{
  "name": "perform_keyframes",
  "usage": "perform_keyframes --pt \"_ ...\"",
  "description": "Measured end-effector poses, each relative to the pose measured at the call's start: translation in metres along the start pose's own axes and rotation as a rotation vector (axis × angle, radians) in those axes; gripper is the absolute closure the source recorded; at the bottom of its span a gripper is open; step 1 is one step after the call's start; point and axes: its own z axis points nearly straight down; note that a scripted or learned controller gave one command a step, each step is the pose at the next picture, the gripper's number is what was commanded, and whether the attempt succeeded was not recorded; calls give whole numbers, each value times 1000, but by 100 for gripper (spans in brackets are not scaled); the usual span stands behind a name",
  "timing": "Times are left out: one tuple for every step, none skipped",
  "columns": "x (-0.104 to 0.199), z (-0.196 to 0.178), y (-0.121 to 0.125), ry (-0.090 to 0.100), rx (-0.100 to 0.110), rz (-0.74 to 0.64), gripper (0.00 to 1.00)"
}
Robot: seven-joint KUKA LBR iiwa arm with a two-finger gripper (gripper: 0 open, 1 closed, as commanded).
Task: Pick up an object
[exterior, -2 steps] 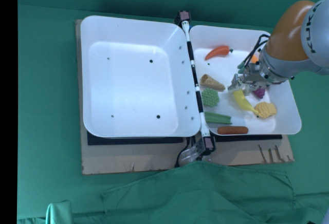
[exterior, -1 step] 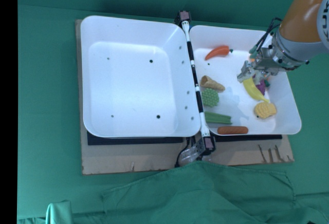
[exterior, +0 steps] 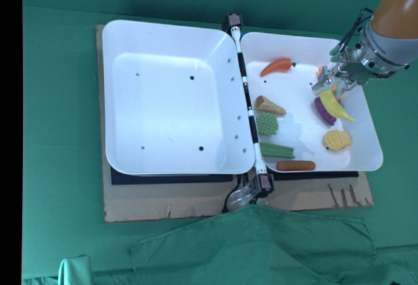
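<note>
White plastic forms two bins; the right bin (exterior: pixel 366 153) is entered by the arm (exterior: pixel 398 9). The gripper (exterior: pixel 330 86) is poised over a banana (exterior: pixel 335 106) and an aubergine (exterior: pixel 323 112) near the right wall.

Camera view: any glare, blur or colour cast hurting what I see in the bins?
Camera view: strong green cast overall; bright glare washes the floor of the left white bin; toys in the right white bin stay sharp; the two-finger gripper looks slightly soft.
</note>
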Motion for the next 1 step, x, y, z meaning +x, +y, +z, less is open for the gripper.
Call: perform_keyframes --pt "-8 -57 10 0 -2 0 100"
